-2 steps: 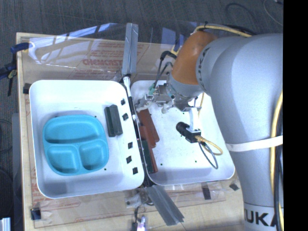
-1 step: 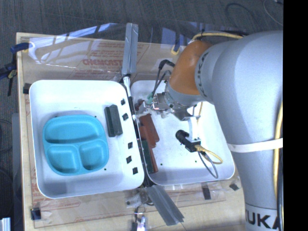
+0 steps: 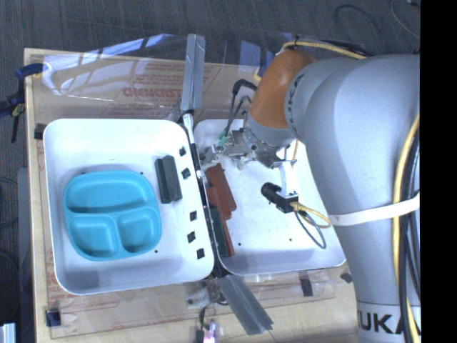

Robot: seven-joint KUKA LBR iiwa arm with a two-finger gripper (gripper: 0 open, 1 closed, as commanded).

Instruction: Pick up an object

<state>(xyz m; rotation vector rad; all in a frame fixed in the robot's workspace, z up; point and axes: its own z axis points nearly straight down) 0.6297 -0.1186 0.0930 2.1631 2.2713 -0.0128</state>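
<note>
Just below the hand [image 3: 227, 148], a brown block [image 3: 221, 189], apart.

Blue tray [image 3: 111, 213] – smooth glossy plastic; white bins [image 3: 107, 138] – matt plastic; bench [image 3: 107, 77] – wood.

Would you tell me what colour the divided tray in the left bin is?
Light blue; the divided tray shows plainly in the camera view, lying in the left bin.

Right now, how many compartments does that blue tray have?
3. The blue tray in the left bin has one long compartment across its far side and two smaller ones side by side along its near side. None look hidden.
</note>
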